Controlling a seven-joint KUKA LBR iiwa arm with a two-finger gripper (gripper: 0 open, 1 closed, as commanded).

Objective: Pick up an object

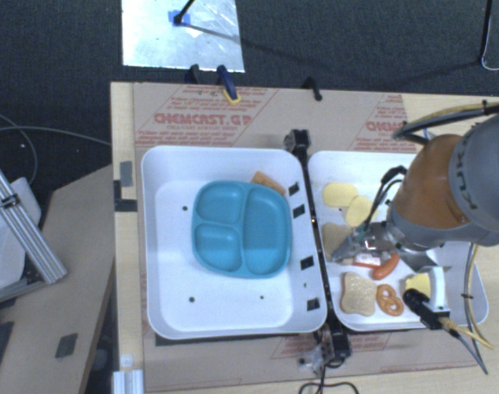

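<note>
Far left on the desk (77, 220): a shallow white plastic bin (163, 245) holding a sky-blue divided plastic plate (240, 228), with a small orange-brown wedge (268, 182) tucked just behind the plate's far right edge. Black clips along the divider between the two bins. Next over, a second shallow white bin (373, 161) crowded with toy food: two pale yellow rounded chips (341, 194) near the far left part, a beige bread-slice shape (357, 294) toward the near edge, a brown pretzel (389, 300) just beside it, a red-orange sausage piece (384, 267) between them and the pincer. Pincer (358, 246) low over the middle of this right bin, near the sausage piece; whether clenched or released, cannot tell from this angle. Further right, the grey arm with its orange band (426, 191), and a yellow wedge (418, 283) near the bin's right side.
</note>
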